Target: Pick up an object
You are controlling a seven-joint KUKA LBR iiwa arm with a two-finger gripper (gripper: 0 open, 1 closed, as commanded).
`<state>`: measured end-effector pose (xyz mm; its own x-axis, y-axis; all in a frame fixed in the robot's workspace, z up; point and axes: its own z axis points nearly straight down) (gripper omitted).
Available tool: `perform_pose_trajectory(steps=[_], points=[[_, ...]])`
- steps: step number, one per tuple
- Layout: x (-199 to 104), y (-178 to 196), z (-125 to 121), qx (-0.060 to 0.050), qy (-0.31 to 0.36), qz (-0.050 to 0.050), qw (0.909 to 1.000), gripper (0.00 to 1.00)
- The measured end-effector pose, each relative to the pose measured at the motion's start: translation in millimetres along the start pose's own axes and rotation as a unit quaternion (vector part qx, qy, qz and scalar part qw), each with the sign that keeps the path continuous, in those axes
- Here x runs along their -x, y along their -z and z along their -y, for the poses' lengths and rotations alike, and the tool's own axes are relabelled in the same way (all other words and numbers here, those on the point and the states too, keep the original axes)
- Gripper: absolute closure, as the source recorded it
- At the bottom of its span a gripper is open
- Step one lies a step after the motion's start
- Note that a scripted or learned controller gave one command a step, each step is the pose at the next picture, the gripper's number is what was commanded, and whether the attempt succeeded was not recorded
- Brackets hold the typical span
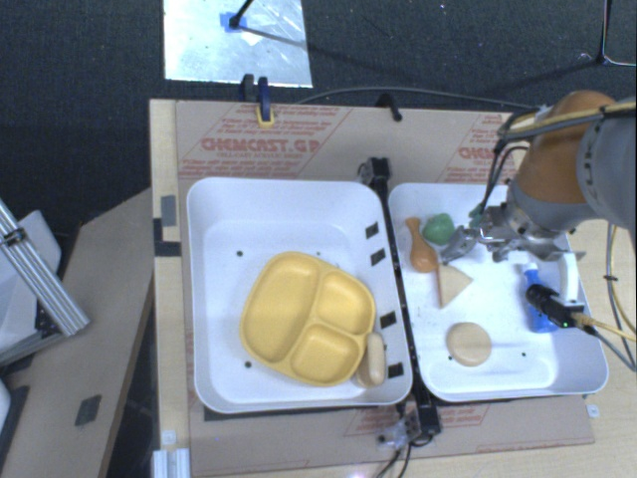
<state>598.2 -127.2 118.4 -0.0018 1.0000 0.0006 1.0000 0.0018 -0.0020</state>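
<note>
The tool (476, 239), its grip impossible to tell, hangs beside a green ball (439, 229) and a wedge (452, 285) pointing far.

Tray (299, 317) in left bin (219, 267), wedge (453, 285) in right bin (587, 366)

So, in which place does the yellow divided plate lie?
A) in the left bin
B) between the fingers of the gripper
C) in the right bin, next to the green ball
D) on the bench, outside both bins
A: the yellow plate lies flat on the floor of the left bin, while the green ball lies in the right bin.
</note>
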Motion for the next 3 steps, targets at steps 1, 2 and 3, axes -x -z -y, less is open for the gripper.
perform_pose_trajectory(steps=[1, 2, 3], points=[[-1, -34, -2, 0.003, 0.000, 0.000, 1.0000, 0.00], [0, -22, -2, 0.003, 0.000, 0.001, 1.0000, 1.00], [1, 42, -4, 0.005, 0.001, 0.001, 1.0000, 1.00]])
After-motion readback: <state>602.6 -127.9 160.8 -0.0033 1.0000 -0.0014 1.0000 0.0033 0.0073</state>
